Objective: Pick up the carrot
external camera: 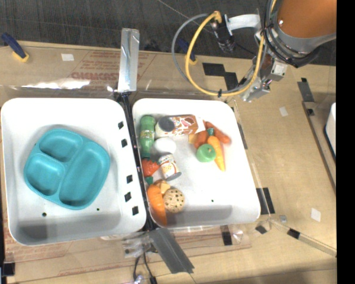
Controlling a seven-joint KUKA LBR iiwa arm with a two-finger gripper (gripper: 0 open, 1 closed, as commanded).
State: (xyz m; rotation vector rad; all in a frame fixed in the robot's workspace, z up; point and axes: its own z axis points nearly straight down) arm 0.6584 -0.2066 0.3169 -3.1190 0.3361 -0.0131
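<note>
The carrot [218, 152] is orange with a green top. It lies in the right bin [236, 200], right of centre, with its tip pointing toward the front. A green round fruit [205, 152] touches its left side, and an orange-red piece [222, 136] lies just behind it. The arm's orange band [305, 7] hangs high at the top right, beyond the bin's back right corner. The gripper end [265, 86] pokes out under it, well away from the carrot, with yellow and grey cables looping beside it.
The right bin also holds a green bottle [147, 132], a white can [164, 127], a printed carton [184, 123], a small jar [168, 167], an orange pumpkin [155, 201] and a cookie [174, 200]. A teal divided plate [68, 167] sits in the left bin [18, 129].
</note>
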